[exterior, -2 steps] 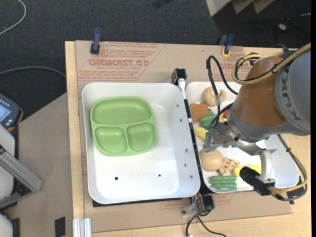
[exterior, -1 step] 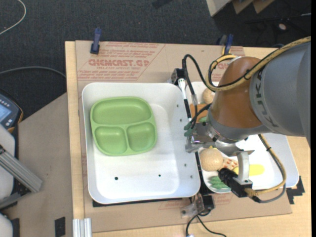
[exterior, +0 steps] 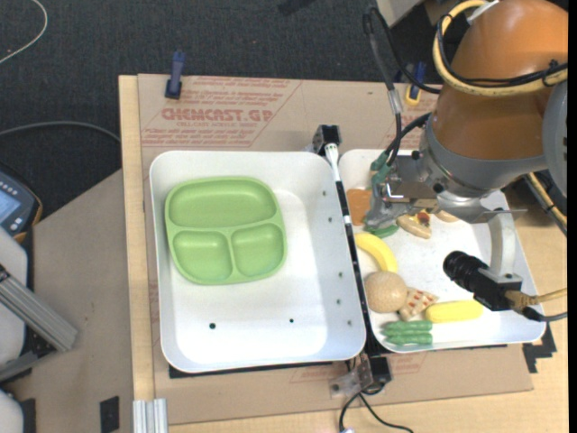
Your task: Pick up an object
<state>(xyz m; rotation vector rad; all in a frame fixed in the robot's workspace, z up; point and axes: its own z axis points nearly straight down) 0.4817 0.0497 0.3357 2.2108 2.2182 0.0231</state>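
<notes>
My gripper [exterior: 382,207] hangs low over the back left part of the right bin [exterior: 514,330]. Directly to its left lies an orange toy piece [exterior: 359,205], and a small green piece [exterior: 384,230] peeks out beneath it. A yellow banana [exterior: 377,252] lies just in front of the gripper. A tan slice [exterior: 416,225] rests to its right. Nearer the front are a round tan ball [exterior: 386,290], a small striped piece [exterior: 415,304], a yellow oblong toy [exterior: 453,311] and a green pea pod [exterior: 407,333]. Nothing is visibly held.
The left bin [exterior: 306,296] carries a green divided plate [exterior: 225,229] in its back left area. A black divider rail [exterior: 344,233] runs between the two bins. The arm's grey and orange body [exterior: 496,88] overhangs the right bin's back half.
</notes>
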